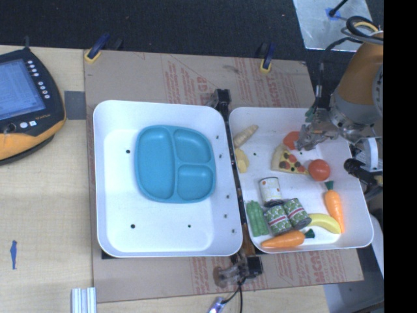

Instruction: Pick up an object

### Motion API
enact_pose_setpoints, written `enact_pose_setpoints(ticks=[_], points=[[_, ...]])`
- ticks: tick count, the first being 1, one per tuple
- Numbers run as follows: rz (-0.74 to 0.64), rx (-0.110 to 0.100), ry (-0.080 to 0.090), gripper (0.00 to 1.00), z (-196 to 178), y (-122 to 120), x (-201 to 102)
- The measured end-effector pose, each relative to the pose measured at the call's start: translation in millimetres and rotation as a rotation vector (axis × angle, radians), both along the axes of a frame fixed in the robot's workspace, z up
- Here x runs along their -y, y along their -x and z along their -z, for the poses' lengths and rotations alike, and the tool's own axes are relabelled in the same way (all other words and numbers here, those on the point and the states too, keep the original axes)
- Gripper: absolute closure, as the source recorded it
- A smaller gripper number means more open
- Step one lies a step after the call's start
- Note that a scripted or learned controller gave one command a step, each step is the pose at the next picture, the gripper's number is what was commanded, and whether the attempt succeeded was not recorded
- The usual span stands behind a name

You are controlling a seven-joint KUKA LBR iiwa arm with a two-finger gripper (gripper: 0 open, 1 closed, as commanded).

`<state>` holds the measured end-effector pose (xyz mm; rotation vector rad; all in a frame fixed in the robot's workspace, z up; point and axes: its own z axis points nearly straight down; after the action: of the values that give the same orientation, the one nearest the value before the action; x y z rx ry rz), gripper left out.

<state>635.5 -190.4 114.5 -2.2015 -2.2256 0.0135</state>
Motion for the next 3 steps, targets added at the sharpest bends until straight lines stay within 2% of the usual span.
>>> enact_pose_setpoints(ticks=[1,2,3], points=[[-0.002,0.009,0.002,0.0,-2,-2,0],[-0.003,0.008,0.002,1.0,-12,-2,0],[-0.004,0.007,0.002,0.0,-12,-2,0]])
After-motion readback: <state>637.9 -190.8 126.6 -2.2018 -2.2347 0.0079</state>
